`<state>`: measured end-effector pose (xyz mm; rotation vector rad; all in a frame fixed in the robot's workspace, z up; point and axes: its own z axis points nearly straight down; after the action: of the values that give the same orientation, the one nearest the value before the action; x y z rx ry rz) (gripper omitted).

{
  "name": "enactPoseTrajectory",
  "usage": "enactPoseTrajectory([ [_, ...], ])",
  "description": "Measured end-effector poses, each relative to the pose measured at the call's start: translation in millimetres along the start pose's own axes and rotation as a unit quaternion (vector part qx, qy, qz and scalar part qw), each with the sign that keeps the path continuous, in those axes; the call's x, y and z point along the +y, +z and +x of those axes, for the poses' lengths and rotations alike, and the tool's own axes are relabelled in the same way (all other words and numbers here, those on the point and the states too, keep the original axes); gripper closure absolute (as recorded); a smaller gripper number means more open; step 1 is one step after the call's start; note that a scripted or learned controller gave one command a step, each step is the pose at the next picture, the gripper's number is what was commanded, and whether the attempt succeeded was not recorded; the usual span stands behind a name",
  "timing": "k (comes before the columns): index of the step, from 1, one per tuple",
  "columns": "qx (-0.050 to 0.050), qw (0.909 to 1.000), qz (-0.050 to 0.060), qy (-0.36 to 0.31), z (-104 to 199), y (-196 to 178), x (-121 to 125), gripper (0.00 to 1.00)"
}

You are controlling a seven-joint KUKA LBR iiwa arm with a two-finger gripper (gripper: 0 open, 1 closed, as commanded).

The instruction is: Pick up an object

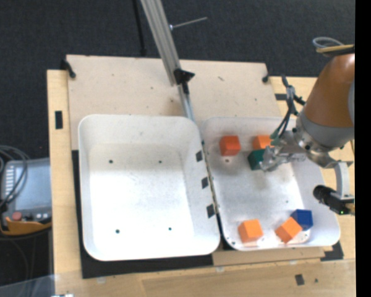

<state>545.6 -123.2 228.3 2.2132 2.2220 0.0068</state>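
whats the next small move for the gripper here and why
Probably a short, slow lift straight up, to test the grasp. The gripper sits low in the right bin, right at the dark green block, with an orange block close behind it. Whether the green block is actually held can't be told from this angle, so a small rise would show it.

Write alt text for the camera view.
The tool sits low in the right bin at a green block, with orange blocks and a blue block nearby. The left bin lies beside it.

orange blocks [230,145], blue block [303,218]
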Motion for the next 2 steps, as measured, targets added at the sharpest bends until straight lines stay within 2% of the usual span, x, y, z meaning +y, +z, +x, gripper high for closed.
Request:
enactPoseTrajectory([
  [2, 0.001, 1.0, 0.003, -0.002, 96.1, 12.6, 38.2, 1.0],
])
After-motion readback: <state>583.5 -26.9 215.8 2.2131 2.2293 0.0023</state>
